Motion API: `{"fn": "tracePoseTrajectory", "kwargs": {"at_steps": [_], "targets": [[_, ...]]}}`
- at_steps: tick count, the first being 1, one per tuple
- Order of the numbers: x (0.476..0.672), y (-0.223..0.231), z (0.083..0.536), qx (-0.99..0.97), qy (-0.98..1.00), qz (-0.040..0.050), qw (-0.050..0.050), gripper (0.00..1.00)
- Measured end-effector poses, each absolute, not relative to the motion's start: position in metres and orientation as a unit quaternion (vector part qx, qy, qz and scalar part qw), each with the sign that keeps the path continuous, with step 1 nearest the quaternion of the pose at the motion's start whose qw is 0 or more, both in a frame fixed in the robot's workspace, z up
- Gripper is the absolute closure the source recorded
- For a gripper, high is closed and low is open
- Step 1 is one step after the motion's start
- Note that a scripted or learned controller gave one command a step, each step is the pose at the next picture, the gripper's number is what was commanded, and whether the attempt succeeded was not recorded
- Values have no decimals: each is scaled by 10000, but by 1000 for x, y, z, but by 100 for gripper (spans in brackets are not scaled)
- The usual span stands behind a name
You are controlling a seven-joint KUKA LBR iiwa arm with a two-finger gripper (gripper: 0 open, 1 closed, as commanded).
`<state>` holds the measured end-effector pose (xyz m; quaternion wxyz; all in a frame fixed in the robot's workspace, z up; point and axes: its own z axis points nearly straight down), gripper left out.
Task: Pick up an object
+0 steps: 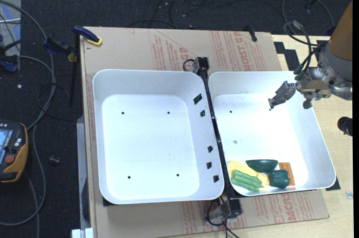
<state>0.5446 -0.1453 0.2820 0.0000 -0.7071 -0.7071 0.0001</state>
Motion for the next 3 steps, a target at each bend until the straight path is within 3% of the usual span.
{"fn": "tracePoseTrajectory", "kwargs": {"at_steps": [1,2,3], "targets": [[545,-145,292,-7069,-7073,0,-1,100],[553,-19,267,-7032,-7110,-1,16,100],[515,-2,440,-7065,-7077,-52,-36,100]]}}
